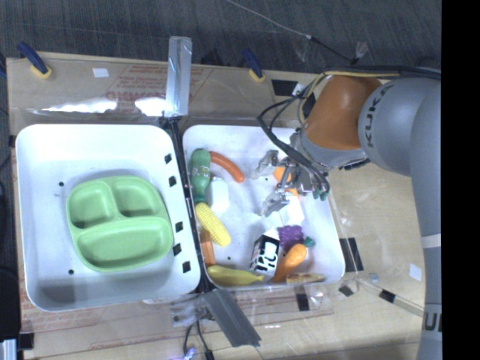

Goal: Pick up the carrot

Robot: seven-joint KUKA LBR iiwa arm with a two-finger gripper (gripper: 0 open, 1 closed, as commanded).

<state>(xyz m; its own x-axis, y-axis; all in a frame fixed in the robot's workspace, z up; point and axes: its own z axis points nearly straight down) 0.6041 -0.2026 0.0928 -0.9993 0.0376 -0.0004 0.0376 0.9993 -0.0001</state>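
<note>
The carrot [294,256] lies in the right bin [330,208], near its front right corner, just beside a purple piece [292,235] and a small black-and-white carton [265,255]. Its long axis runs at a slant, from the thick end up-right to the thin end down-left, where it comes close to the banana [234,276].

The gripper [276,186] hangs over the middle right part of the same bin, further back than the carrot. Its fingers [271,203] look apart, with nothing I can surely see between them; a small orange shape shows just behind them, and I cannot tell what it is.

So the carrot lies toward the front edge of the bin from the fingers, and a little to the right in this view. I judge the coming move must bring the gripper forward, and turn the fingers across the slanted axis, not along it. The neighbours are close, so the space for the fingers is narrow.
</note>
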